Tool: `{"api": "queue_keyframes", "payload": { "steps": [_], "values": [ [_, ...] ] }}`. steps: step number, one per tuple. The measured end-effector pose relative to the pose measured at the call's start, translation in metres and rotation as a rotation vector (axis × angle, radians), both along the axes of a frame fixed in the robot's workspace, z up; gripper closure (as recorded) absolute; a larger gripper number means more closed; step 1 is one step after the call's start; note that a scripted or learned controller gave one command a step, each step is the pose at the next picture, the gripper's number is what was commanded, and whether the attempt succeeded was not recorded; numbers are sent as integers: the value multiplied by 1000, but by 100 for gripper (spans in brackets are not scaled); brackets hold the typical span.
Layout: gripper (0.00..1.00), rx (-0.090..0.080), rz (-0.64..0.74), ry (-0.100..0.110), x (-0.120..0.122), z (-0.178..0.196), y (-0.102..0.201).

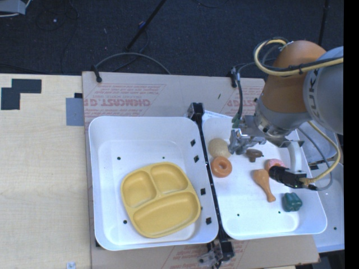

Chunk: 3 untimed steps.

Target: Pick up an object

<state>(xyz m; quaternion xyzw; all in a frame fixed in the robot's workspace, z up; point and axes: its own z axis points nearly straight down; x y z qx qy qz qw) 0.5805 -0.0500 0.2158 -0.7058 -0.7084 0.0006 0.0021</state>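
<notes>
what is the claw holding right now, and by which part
Cannot be told. The claw sits low in the right bin beside the cream egg-shaped object, but nothing visibly sits between its tips.

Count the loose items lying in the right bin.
5: a beige lump and orange ring near the divider, a drumstick mid-bin, a pink piece and green pepper toward the right. The gripper may hide more.

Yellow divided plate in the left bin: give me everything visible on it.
The yellow divided plate looks like matte plastic, roughly square with rounded corners and a raised rim. It has three compartments: two small ones on its far side and one long one nearest the camera, all holding nothing visible. It lies flat, right side up, turned slightly askew, on the floor of the left bin, toward the near right corner.
</notes>
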Motion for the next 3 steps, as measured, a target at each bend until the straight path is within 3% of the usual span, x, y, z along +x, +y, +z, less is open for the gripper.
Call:
{"api": "queue_keyframes", "payload": {
  "steps": [1, 3],
  "values": [
    [100, 1, 1, 1, -26, 11, 47],
    [100, 0, 2, 2, -49, 14, 139]
  ]
}}
